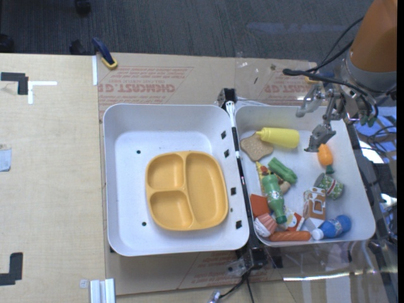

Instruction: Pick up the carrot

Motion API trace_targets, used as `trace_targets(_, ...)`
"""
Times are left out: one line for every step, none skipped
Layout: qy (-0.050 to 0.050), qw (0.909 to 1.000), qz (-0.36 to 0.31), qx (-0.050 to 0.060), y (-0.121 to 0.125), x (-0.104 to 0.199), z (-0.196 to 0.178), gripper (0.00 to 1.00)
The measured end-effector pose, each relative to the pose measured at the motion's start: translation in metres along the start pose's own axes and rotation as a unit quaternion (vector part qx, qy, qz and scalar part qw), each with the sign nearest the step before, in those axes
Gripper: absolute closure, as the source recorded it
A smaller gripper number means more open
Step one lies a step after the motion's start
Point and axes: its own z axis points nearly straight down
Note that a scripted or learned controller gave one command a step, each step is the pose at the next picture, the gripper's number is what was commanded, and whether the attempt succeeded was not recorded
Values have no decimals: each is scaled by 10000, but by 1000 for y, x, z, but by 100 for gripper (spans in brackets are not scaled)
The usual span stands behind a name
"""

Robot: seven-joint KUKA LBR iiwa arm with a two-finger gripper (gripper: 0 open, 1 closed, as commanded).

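Here, claw (319, 135) just above carrot (324, 156) in right bin (357, 188), finger state seemingly impossible to tell

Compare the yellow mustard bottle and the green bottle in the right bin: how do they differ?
The mustard bottle is yellow and lies crosswise near the bin's far end; the green bottle is slimmer, labelled, and lies lengthwise mid-bin. The mustard bottle touches the bread slice; the green bottle sits among other toys. Both lie flat.

Plate (187, 189) in left bin (120, 144) — carrot (325, 155) in right bin (353, 188).
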Motion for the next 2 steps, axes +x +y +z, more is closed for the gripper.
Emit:
trace_targets(-9, 9994, 333, 2, -72, -30, 24, 0)
trace_targets(3, 9961, 886, -2, -95, -34, 150, 0)
